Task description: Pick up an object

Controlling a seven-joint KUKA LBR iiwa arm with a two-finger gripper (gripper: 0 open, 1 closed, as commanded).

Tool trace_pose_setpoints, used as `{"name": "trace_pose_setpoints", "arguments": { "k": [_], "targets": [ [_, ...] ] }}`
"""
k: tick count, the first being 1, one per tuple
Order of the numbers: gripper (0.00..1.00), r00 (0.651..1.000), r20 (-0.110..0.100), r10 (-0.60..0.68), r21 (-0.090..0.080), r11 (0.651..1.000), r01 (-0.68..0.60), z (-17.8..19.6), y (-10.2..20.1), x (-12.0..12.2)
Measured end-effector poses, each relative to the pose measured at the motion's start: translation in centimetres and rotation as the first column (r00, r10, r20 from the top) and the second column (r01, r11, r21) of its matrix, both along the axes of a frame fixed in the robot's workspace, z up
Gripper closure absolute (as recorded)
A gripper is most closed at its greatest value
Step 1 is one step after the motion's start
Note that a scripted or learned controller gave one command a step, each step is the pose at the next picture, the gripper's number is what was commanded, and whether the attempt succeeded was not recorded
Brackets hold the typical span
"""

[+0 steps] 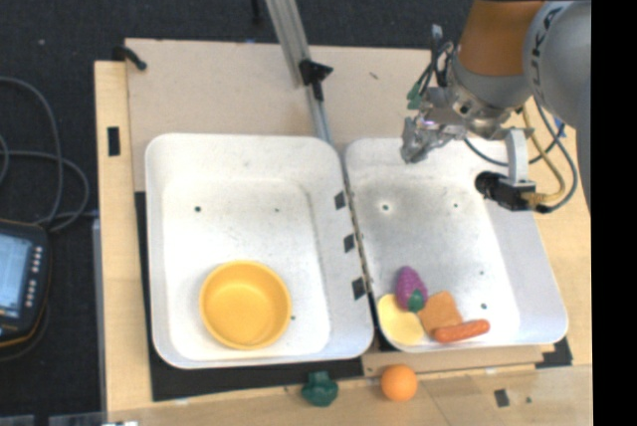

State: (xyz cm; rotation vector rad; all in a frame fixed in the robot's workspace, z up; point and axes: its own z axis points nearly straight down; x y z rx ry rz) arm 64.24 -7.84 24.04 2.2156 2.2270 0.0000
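While the tool (418,147) hangs over the far rim of the right bin (518,255), we can't tell if it's released or clenched, and nothing sits in it. We'd call this the approach step: the pickings lie huddled in that bin's near corner, well apart from the tool. We count one purple fruit (407,286), one orange piece (438,311), one carrot (463,331), one pale yellow piece (396,322). The left bin (179,215) carries one yellow bowl (245,304). On the counter (199,86) out front: one orange ball (398,382), one green toy (319,389). Next, we reckon: travel to that corner, then descend.
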Motion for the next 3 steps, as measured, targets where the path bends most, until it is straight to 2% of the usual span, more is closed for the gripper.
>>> {"name": "trace_pose_setpoints", "arguments": {
  "k": [1, 3],
  "targets": [
    [1.0, 1.0, 0.001, -0.003, 0.0, 1.0, 0.003, -0.7, 4.9, -0.3],
    [1.0, 1.0, 0.0, 0.002, 0.003, 1.0, -0.002, -0.7, 14.0, -3.6]
  ]
}}
